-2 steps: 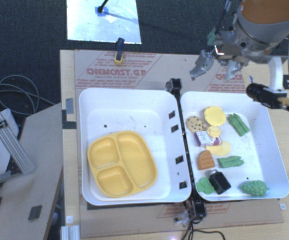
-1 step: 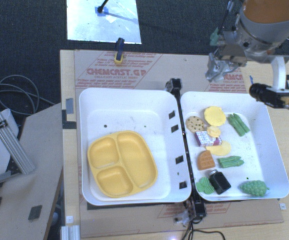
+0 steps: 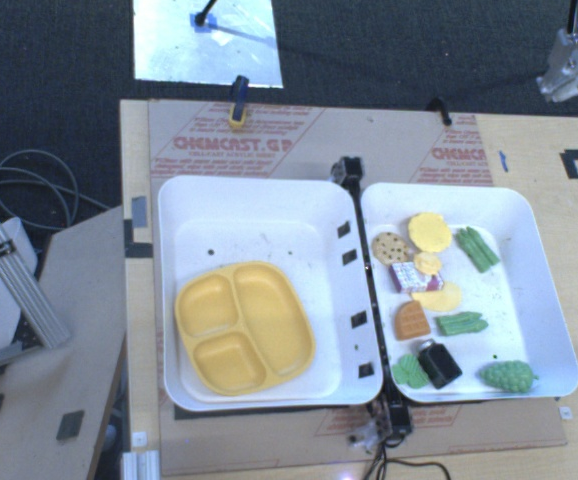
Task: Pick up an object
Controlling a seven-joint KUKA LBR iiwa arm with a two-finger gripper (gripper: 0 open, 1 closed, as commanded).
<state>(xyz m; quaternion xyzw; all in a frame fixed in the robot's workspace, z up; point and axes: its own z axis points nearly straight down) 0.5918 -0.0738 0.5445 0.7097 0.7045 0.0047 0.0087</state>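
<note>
two white bins [image 3: 529,208]: one yellow tray [image 3: 244,325], two green beans [image 3: 477,249].

We can read red print on the clear protective sheet [image 3: 309,138] that covers the pale wooden table [image 3: 134,148] behind the two bins. On its left part the word "CHEMCAST" stands in outlined red capitals, followed by letters that look like "GP", with a line of smaller red print beneath it that is too fine for us to read. The same red wording recurs on the right part, set at a slant and cut off, so we cannot read it whole.
</note>
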